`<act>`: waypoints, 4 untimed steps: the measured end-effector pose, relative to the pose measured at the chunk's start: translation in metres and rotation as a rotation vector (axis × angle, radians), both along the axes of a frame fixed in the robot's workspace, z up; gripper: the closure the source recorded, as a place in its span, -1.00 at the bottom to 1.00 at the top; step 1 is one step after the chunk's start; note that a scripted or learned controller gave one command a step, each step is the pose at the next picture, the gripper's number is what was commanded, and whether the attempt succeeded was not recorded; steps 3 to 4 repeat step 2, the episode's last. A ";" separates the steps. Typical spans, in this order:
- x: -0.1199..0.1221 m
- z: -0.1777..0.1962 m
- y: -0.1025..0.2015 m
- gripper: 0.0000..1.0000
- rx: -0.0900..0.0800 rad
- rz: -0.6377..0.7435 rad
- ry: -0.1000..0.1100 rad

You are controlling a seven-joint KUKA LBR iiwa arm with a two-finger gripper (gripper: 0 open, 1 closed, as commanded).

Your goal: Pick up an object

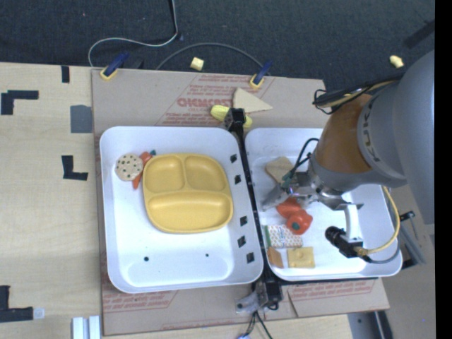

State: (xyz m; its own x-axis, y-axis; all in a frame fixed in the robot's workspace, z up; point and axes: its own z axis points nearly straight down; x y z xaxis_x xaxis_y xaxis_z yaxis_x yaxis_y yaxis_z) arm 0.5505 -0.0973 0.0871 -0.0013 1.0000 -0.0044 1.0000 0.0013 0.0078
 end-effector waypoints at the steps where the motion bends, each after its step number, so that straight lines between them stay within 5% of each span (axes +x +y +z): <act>1: -0.038 0.000 -0.008 -1.00 0.002 -0.001 -0.002; 2: -0.037 0.010 -0.008 1.00 0.002 -0.001 -0.001; 4: -0.037 0.010 -0.008 1.00 0.002 -0.001 -0.001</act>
